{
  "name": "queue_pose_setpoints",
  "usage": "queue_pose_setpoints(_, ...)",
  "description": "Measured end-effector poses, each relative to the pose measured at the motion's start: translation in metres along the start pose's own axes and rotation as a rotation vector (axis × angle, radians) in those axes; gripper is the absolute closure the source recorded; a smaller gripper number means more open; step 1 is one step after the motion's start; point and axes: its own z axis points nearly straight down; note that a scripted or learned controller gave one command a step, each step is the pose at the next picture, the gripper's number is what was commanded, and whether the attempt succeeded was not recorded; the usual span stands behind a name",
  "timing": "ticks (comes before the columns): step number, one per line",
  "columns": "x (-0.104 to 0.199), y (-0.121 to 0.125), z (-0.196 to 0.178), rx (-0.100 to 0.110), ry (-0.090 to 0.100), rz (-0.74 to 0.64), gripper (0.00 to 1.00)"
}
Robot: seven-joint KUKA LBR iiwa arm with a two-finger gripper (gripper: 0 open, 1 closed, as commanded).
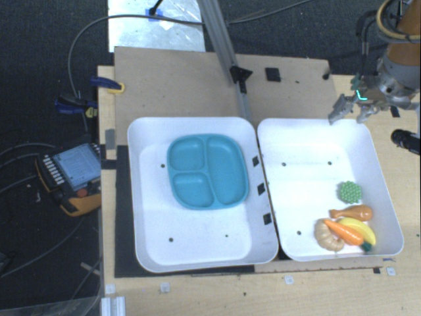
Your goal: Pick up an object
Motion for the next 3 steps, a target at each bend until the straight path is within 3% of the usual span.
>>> queue_pose_setpoints(1, 0.000, 0.001, -0.002, -0.004, -0.001, -0.001, 0.00)
queue_pose_setpoints(3, -0.004, -0.013, 0.115, 0.002, 0.000, 0.003, 0.00)
